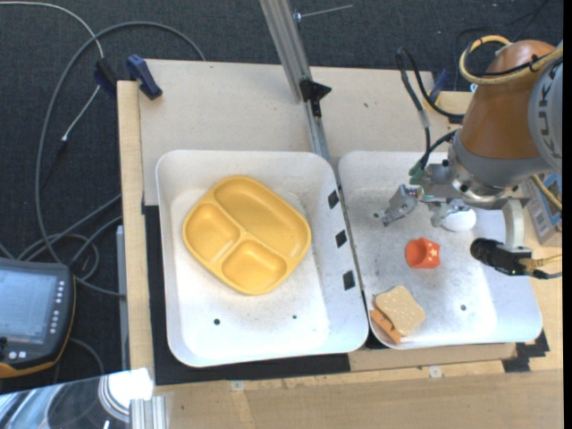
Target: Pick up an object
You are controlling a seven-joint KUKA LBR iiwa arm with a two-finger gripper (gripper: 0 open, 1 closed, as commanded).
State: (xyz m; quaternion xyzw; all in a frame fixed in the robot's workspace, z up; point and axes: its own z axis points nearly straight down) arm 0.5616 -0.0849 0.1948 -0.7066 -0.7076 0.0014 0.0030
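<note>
My gripper [399, 207] hangs over the upper middle of the right bin [465, 322], with the grey arm coming in from the right. A small red-orange object [423, 254] lies on the bin floor just below and to the right of the gripper, apart from it. A toy sandwich [399, 313] with tan bread rests near the bin's front left corner. A white rounded object [459, 220] sits partly under the wrist. I see nothing held by the gripper.
The left bin [192, 329] holds a yellow divided plate [247, 233] near its middle. A metal pole [288, 34] slants down to the ridge between the two bins. Cables and a blue clamp [143, 76] lie beyond the bench's left edge.
</note>
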